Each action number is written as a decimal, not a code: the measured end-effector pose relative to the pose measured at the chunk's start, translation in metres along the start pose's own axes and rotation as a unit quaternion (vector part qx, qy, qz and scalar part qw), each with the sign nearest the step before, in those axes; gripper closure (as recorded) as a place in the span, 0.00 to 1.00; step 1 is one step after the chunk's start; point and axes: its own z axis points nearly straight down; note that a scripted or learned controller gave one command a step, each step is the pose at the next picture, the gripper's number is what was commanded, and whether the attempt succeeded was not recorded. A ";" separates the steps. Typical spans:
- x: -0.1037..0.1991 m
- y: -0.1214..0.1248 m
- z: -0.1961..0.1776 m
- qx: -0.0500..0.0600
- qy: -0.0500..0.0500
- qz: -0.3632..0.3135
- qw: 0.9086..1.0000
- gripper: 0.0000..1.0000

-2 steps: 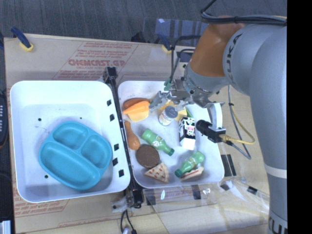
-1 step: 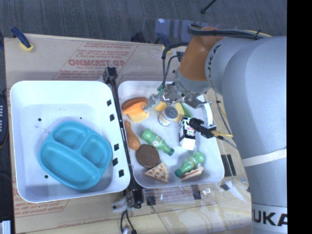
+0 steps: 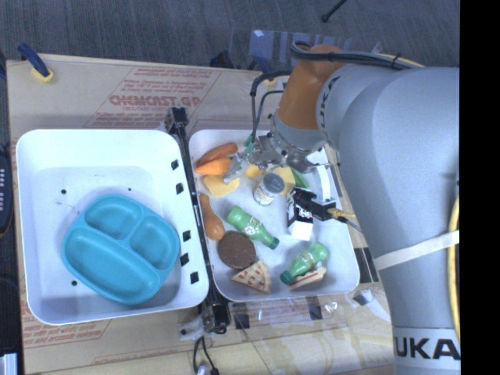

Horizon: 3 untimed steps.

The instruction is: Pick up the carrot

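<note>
A brown bench top [image 3: 101, 92] with red printed lettering [image 3: 156, 100] meets dark grey floor [image 3: 156, 14], possibly carpet, beyond its far edge.

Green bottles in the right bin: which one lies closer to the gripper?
The upper green bottle, mid-bin beside the brown disc; the other lies near the bin's front corner.
</note>
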 end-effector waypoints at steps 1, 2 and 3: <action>0.000 0.001 -0.011 0.000 0.000 -0.004 1.000 1.00; 0.105 0.020 -0.109 -0.014 0.001 -0.007 1.000 1.00; 0.126 -0.073 -0.100 -0.006 0.000 -0.087 0.996 1.00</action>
